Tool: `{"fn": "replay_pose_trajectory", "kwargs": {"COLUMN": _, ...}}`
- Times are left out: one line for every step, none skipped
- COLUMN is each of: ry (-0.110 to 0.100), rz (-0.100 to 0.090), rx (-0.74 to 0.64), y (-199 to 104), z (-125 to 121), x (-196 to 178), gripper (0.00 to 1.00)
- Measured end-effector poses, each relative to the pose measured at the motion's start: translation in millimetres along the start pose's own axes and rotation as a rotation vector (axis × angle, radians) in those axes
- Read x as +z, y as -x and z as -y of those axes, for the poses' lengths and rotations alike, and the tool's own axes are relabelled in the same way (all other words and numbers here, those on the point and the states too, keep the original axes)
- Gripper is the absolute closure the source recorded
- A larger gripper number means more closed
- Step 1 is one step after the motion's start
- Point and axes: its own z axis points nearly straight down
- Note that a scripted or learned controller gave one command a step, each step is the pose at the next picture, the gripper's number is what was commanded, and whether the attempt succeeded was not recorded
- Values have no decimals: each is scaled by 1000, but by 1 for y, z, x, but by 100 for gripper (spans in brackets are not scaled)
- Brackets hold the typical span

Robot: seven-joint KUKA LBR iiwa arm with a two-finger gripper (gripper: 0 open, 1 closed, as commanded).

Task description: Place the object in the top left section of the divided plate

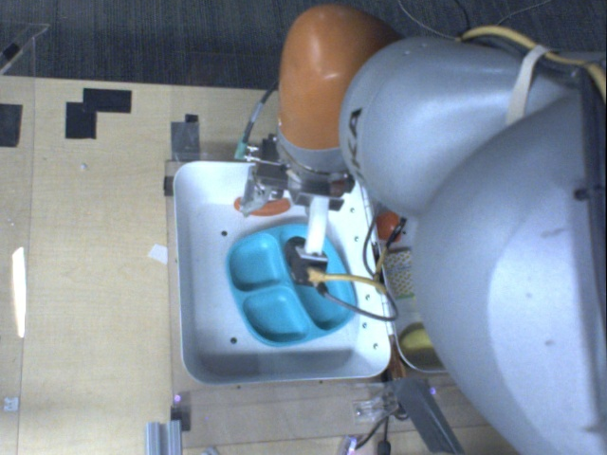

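Orange object [246,204], small and mostly covered, peeking out at the far side of the shallow white bin [202,292], just beyond the blue 3-section plastic plate [275,318], right beneath the metal gripper [263,193]. Could slip free or land in the wrong section if grabbed off-centre so near the wall. Cannot tell how wide the gripper stands or whether anything is gripped; object's shape hidden under the wrist.

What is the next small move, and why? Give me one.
Probably shift the gripper slightly toward the top left section of the blue divided plate. It hangs just beyond the plate's far rim, with a small orange object beside it; whether that is gripped, I cannot tell.
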Motion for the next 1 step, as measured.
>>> {"fn": "replay_pose_trajectory", "kwargs": {"ry": 1, "rz": 0, "rx": 0, "y": 0, "z": 0, "x": 0, "gripper": 0}}
